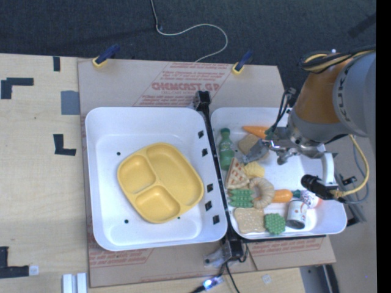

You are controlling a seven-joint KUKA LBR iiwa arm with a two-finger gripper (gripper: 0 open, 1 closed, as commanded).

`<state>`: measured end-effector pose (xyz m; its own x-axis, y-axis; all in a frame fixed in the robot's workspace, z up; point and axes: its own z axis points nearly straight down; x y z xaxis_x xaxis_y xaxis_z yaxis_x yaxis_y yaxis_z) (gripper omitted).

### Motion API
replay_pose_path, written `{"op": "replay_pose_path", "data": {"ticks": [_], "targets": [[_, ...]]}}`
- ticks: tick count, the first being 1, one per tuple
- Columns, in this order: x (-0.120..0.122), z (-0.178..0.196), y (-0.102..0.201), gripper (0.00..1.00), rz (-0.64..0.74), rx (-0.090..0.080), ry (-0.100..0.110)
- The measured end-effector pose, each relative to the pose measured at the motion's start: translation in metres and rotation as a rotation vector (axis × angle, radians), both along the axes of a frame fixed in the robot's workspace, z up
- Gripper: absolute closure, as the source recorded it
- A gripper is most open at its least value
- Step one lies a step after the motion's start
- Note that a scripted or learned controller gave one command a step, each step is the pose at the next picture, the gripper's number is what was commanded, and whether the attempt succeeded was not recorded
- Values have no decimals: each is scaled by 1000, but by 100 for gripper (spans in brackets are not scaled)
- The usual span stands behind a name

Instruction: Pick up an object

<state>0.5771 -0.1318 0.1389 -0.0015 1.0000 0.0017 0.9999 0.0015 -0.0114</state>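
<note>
My pincer (259,152) hung low in the right bin (333,224) over a grey-brown piece (248,143) beside the green bottle (225,146), its opening unclear to me, so I judged a straight, centred descent best.

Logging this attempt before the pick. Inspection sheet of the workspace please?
Surface: cardboard sheet on a wood bench, clamped at the top by two clips; two white bins.
Job's things: right bin holds a green bottle, waffle, bagel, carrot, can.
Clutter: yellow tray in the left bin.
Grippers: gripper low over the right bin, nothing seen held.
Cables: white cord above the bins.
Surroundings: dark floor.
</note>
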Motion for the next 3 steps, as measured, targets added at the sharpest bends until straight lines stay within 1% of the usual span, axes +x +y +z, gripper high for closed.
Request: {"op": "replay_pose_path", "data": {"ticks": [1, 2, 3], "targets": [[0, -52, -2, 0, -4, -5, -10], [0, -43, 1, 100, 0, 0, -7], [1, -3, 0, 100, 0, -2, -11]]}}
